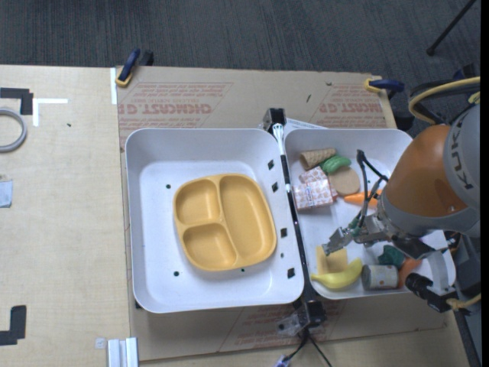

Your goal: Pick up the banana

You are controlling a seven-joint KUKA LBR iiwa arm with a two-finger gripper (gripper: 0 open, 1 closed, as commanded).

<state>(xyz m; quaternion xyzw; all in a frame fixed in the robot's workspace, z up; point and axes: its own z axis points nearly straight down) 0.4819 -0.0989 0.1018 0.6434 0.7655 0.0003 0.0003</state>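
Note:
The yellow banana point(338, 277) lies curved along the front wall of the right bin point(306, 140), near its front left corner. A pale yellow wedge point(331, 260) rests against the banana's back side. My gripper point(341, 241) hangs just behind and above the banana, pointing down and to the left from the orange-banded wrist point(424, 178). Nothing is visibly held in it. The arm covers the right part of that bin.
The left bin point(145, 205) holds a yellow divided plate point(224, 222). In the right bin are a cone point(315, 157), a green piece point(335, 163), a tan disc point(346, 182), a wrapped packet point(314, 189), a carrot point(355, 199) and a grey can point(380, 277).

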